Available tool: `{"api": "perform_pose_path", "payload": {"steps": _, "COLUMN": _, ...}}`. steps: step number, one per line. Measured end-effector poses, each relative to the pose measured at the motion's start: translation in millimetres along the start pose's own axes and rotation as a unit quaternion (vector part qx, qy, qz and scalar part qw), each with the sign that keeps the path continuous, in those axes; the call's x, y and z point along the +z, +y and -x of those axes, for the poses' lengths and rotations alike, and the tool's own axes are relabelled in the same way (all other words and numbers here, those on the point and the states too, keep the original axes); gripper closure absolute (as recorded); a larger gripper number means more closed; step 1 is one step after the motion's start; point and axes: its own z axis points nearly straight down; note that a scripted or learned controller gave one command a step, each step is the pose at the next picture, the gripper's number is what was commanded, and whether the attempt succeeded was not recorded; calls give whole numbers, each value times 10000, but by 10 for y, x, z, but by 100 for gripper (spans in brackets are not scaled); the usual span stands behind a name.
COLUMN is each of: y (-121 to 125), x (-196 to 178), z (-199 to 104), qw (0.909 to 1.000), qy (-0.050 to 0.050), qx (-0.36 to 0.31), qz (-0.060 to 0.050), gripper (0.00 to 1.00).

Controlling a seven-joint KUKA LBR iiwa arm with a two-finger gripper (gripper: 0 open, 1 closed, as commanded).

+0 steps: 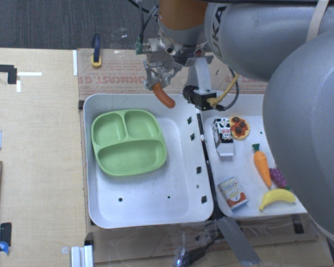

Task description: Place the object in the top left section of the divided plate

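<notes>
No readable labels from my end. My hand [157, 85] is pinching the hot dog [165, 98], which hangs just past the green divided plate's [129, 142] upper right.

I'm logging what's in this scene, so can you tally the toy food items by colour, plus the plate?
Orange: 2, the sausage in the gripper and the carrot
Yellow: 1, the banana
Purple: 1, the grapes
Mixed colours: 3, the pizza slice, milk carton, juice box
Green: 1, the divided plate
Total: 8
</notes>
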Motion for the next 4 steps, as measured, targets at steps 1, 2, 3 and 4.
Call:
{"api": "perform_pose_path", "payload": {"steps": 1, "y": 5, "x": -57, "z": 2, "qw": 10000, "qy": -11, "qx": -6, "qz": -18, "gripper": 100}}
{"api": "perform_pose_path", "payload": {"steps": 2, "y": -41, "x": -605, "z": 499, "qw": 9999, "qy": 77, "qx": -101, "qz": 109, "gripper": 100}}
{"api": "perform_pose_path", "payload": {"steps": 3, "y": -67, "x": 156, "z": 167, "qw": 9999, "qy": 74, "qx": -120, "qz": 93, "gripper": 100}}
{"api": "perform_pose_path", "payload": {"steps": 4, "y": 49, "x": 406, "z": -3, "qw": 9989, "qy": 82, "qx": 451, "qz": 85, "gripper": 100}}
